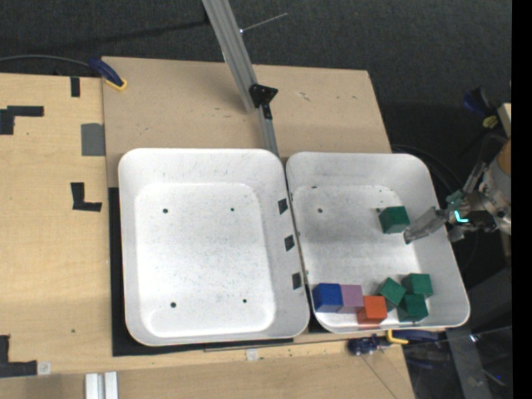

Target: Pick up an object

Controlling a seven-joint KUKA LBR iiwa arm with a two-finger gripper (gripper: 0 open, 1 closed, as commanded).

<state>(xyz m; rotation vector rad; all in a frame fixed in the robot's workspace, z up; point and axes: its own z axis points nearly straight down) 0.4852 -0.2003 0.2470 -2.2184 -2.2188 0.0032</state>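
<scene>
Two shallow white plastic bins sit side by side on a pale wooden table (pixel 50 223). The left bin (pixel 133 223) shows a bare floor with small dark dots. In the right bin (pixel 332 181), a green cube (pixel 394 219) lies alone toward the right wall. Along the near wall, a blue cube (pixel 327 296) touches a pale purple cube (pixel 352 297), with an orange cube (pixel 373 308) just beside it and three more green cubes (pixel 410 296) clustered at the near right corner. The pincer (pixel 417 232) reaches in over the right rim, near the lone green cube. A grey metal bar (pixel 233 44) slants across the far side of the table.
</scene>
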